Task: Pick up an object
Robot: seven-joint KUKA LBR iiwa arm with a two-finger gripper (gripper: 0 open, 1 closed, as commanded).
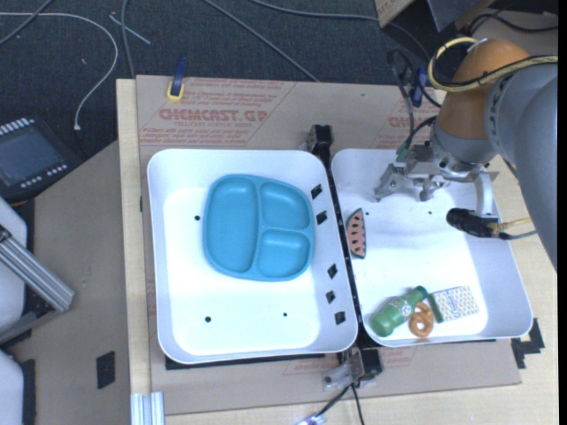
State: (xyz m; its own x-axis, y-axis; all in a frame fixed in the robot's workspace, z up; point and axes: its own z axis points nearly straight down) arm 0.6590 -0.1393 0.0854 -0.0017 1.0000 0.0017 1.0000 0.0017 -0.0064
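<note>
Watermelon slice [356, 234] lies left of gripper [409, 187], apart; gripper state unclear.

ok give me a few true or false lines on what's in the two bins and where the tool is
1. A blue divided plate lies in the left bin. True.
2. The tool is over the left bin. False: it is over the far part of the right bin.
3. A watermelon slice toy lies by the right bin's left wall. True.
4. The green bottle is between the tool's fingers. False: it lies at the right bin's near edge, apart from the tool.
5. An orange pretzel lies beside the green bottle. True.
</note>
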